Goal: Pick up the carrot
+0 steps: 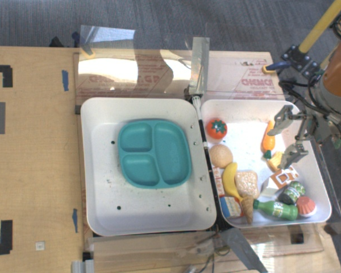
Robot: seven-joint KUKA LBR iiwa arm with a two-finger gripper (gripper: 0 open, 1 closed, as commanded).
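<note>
The carrot [268,136] is seen lying in the right bin [324,195], near its right edge and toward the far corner. The tool [290,135] is held over that edge with its fingers spread apart, nothing being gripped between them; the carrot lies just beside the far finger. A teal divided plate [155,153] is set in the left bin [96,169].
</note>
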